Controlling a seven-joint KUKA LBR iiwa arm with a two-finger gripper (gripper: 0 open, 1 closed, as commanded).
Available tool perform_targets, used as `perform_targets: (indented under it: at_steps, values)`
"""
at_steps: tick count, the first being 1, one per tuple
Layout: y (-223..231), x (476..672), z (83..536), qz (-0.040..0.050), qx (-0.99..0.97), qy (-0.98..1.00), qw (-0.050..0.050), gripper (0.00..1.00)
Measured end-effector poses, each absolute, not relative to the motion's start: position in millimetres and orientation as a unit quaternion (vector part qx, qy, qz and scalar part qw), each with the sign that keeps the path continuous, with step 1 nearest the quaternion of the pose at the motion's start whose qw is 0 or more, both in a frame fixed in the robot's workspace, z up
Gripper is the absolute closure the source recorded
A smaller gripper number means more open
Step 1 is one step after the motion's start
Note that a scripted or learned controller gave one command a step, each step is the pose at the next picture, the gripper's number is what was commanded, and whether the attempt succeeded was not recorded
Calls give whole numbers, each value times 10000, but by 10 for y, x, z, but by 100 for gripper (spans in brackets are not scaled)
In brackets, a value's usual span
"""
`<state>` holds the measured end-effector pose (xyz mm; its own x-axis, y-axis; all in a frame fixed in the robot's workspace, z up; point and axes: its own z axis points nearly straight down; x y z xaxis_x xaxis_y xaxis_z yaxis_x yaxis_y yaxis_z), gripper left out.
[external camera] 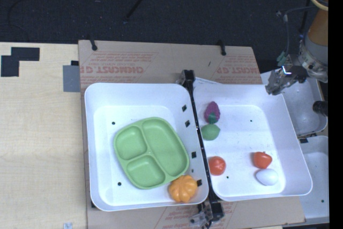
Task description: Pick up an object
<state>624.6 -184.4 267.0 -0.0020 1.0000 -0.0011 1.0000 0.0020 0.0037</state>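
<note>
A grey robot arm with an orange band (pixel 320 29) hangs at the right of the scene, its small metal claw (pixel 280 81) poised above the far right corner of the right-hand shallow white plastic bin (pixel 289 126), with nothing visible between its fingers. Whether those fingers stand apart or together is too small and blurred to tell. The pick has not begun in any visible sense: every candidate lies untouched on a bin floor.

In the right bin, a purple, grape-like toy (pixel 212 111) sits just above a rounded green toy (pixel 210 132) near the central divider; a red tomato-like toy (pixel 217 165) lies nearer the front, and a second red toy (pixel 262 159) rests just beside a white egg-shaped piece (pixel 267 176) towards the front right corner. The left-hand white bin (pixel 107 96) bears a light green three-compartment plastic tray (pixel 151 152), with an orange pumpkin-shaped toy (pixel 183 189) touching its front corner. Both bins sit on a cardboard sheet (pixel 161 61) over the pale wooden tabletop (pixel 37 137).

By this reading, the whole job remains: choosing a target, descending, closing on it and lifting. The claw is well apart from all of the toys.
</note>
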Motion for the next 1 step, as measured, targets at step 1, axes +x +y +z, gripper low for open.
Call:
perform_targets:
  at_steps: [1]
  values:
    - [-1430,6100,2541,-10,7060,7082,-22,100]
